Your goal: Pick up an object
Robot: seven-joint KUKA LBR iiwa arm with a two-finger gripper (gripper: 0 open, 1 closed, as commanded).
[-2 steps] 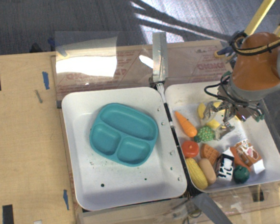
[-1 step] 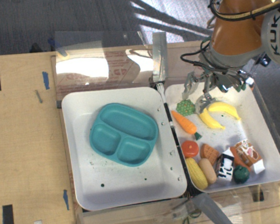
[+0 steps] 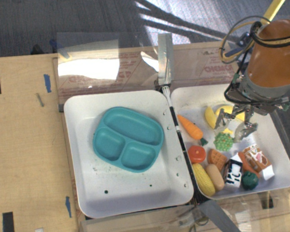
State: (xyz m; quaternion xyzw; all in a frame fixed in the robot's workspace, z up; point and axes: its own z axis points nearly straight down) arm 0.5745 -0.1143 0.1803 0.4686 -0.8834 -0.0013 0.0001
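I judge myself in the approach step: my pincer [image 3: 239,124] hangs low over the right bin [image 3: 286,176], at about two o'clock in the view, and nothing sits between its metal fingers, which look parted around bare white floor. The nearest candidates crowd it: a toy broccoli floret [image 3: 223,141] just beside the fingertips at their seven o'clock, and a yellow toy lemon [image 3: 212,116] at their nine o'clock. Further toward six o'clock in the bin lie a carrot [image 3: 190,127], a tomato [image 3: 197,154], a waffle [image 3: 217,159], a corn cob [image 3: 203,178], a sausage-like roll [image 3: 215,176], a small carton [image 3: 256,160] and a dark green piece [image 3: 249,180]. The next move, as I reckon it, calls for shifting toward the broccoli, dropping so the fingers straddle it, then clenching without nudging the lemon. The left bin [image 3: 83,159] holds a teal divided plate [image 3: 129,139], well apart from my work. As for writing: the carton's printing is too small to read, a black-and-white tile [image 3: 233,173] bears a mark I cannot make out, and the reddish lettering on the cardboard [image 3: 105,76] behind the bins is washed out by glare.
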